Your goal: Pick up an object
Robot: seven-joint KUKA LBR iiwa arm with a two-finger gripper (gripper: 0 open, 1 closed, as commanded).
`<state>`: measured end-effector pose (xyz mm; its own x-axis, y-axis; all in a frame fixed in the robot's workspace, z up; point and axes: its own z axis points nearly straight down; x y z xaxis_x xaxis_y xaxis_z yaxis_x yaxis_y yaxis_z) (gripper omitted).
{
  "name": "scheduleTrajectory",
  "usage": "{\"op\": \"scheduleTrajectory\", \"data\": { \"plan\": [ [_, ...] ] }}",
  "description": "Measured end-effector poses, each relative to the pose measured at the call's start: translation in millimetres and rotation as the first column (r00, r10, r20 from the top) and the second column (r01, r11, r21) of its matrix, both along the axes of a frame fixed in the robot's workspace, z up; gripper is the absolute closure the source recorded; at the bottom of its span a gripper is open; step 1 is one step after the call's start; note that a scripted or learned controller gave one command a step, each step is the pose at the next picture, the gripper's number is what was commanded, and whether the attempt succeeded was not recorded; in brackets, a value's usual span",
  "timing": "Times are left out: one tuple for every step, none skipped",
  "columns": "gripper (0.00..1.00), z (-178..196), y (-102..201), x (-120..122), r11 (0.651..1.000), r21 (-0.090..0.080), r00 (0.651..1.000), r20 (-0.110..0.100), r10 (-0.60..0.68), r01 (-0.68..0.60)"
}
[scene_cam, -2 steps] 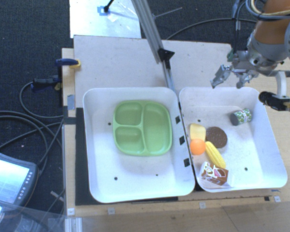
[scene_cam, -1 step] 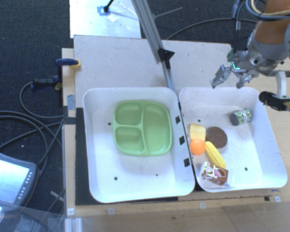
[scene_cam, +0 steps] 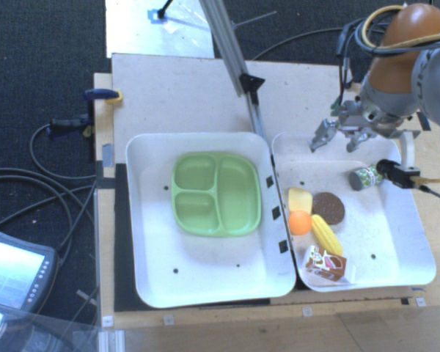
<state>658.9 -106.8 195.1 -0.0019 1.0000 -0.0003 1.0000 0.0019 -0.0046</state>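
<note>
My gripper [scene_cam: 338, 140] hangs over the far edge of the right bin [scene_cam: 418, 259], its fingers spread open with nothing between them. Below it in that bin lie a small green and grey can [scene_cam: 365, 177] on its side, a brown round cookie [scene_cam: 328, 208], a yellow wedge [scene_cam: 300, 199], an orange ball [scene_cam: 300, 224], a yellow corn cob [scene_cam: 326, 235] and a brown and white packet [scene_cam: 325, 263]. The can is the nearest thing to the gripper, a little to its front right and apart from it.
The left bin [scene_cam: 150, 270] holds a green divided plate [scene_cam: 215, 194]. A slanted metal pole [scene_cam: 231, 46] runs down to the ridge between the bins. Cables and a teach pendant [scene_cam: 15, 270] lie off the bench at the left.
</note>
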Motion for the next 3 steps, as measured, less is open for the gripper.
{"op": "scheduleTrajectory", "data": {
  "plan": [
    [0.00, -61, -6, -2, 1.000, 0.000, 1.000, 0.001, -0.002, 0.002],
    [0.00, -107, -6, -2, 1.000, 0.000, 1.000, 0.002, -0.002, 0.002],
    [1.00, -92, -6, 0, 1.000, 0.000, 1.000, 0.009, -0.002, 0.002]
  ]
}}
